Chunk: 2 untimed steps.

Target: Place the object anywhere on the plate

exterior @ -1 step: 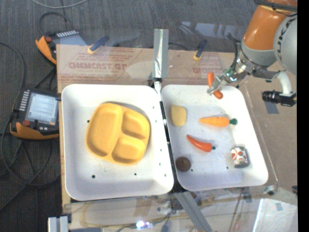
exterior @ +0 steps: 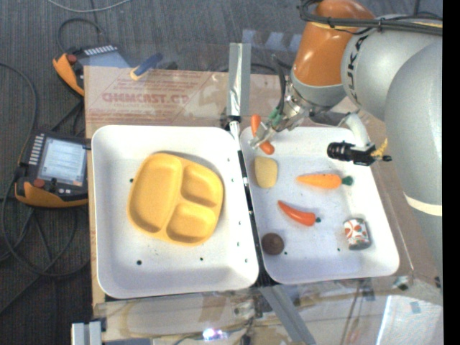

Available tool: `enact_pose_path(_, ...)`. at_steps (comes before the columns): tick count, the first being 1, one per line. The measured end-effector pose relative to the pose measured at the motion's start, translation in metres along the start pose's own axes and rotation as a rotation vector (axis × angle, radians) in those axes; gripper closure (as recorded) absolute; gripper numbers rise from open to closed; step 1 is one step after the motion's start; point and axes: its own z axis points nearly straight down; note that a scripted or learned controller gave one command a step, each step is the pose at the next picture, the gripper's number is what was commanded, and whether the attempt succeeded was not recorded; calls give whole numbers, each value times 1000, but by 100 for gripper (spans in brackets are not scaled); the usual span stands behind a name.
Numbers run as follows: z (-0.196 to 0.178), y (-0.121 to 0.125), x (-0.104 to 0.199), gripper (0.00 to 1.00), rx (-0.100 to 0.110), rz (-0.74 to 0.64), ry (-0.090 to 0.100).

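Fingers [exterior: 260, 136] look closed on a small orange carrot [exterior: 267, 148]; grasp under way; next, carry it to the yellow plate [exterior: 177, 196].

Yellow plate [exterior: 176, 196] in the white left bin [exterior: 108, 264], centre left. In the white right bin [exterior: 381, 264]: pale tan potato [exterior: 266, 172], orange carrot [exterior: 320, 181] with a green tip, red-orange pepper [exterior: 297, 213], dark brown ball [exterior: 272, 244], red-and-white patterned can [exterior: 356, 232], small orange piece [exterior: 267, 148] at upper centre. Arm [exterior: 374, 56] grey, orange band at upper right
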Motion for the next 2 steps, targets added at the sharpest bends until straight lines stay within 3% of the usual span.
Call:
enact_pose_path(1,0,-10,109,100,1,-7,2)
enact_pose_path(2,0,-10,109,0,0,-6,2)
